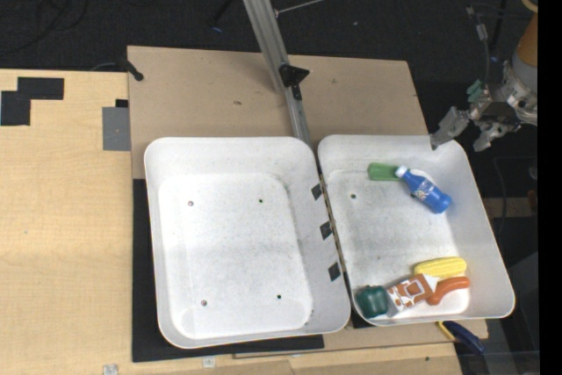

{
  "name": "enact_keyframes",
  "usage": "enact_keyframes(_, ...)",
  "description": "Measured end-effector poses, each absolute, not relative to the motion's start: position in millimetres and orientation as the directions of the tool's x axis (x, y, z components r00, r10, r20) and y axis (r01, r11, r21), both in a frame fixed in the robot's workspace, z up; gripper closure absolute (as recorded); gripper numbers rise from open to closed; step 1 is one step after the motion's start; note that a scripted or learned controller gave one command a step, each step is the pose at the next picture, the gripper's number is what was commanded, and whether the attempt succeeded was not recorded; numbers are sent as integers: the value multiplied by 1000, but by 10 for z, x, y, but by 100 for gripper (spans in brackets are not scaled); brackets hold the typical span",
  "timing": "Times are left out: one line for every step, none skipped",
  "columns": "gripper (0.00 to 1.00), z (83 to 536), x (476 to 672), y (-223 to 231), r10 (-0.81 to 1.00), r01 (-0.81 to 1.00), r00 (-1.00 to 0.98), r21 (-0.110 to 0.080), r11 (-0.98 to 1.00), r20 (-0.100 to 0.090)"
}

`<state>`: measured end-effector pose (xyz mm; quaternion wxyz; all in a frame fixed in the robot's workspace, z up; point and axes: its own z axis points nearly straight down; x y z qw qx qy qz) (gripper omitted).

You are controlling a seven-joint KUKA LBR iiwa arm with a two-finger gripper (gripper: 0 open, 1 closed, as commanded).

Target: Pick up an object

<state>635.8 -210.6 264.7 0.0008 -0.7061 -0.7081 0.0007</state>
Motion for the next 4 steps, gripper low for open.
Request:
enact_keyframes(0,2647,6359,-2103,1000,1000,-5,-3,5,0)
enact_keyframes(0,2114,6341,-2191,1000,1000,-2,-2,2,0)
enact_keyframes(0,1590,6235,-2145,1000,1000,-1,-7,1,2)
enact_keyframes(0,1167,6184,-2111,1000,1000,-1,10,1,-7)
